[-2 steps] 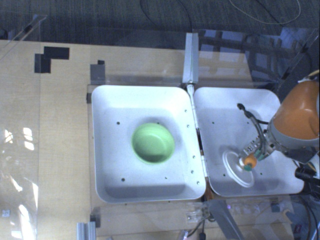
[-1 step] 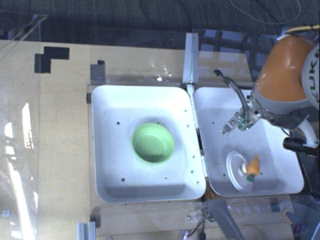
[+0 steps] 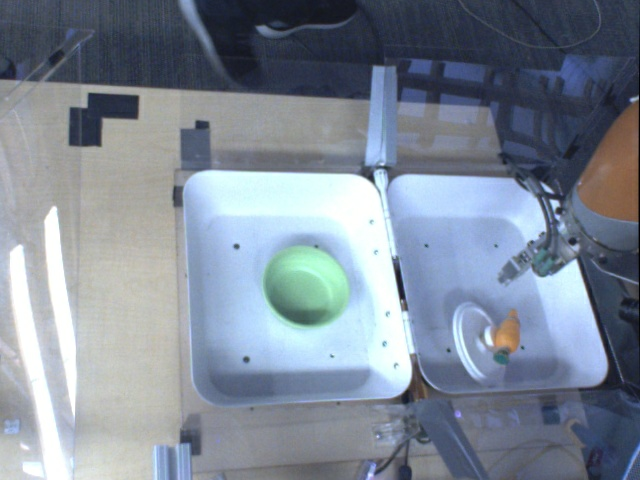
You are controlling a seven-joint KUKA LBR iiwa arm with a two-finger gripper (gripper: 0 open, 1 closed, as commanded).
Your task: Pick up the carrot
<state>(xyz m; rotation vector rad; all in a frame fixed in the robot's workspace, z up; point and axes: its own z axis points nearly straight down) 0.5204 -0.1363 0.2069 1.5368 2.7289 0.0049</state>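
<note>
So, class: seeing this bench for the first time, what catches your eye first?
The green bowl stands out in the middle of the left bin. In the right bin, the orange carrot lies near the front on a clear lid's edge, with the gripper above it.

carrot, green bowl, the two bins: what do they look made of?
Carrot: likely a plastic toy; flat, even orange, small green tip.
Green bowl: probably matte plastic; uniform pale green, no sharp highlights.
Bins: look like moulded white plastic; rounded corners, soft sheen.

No readable text, label or number anywhere
</note>
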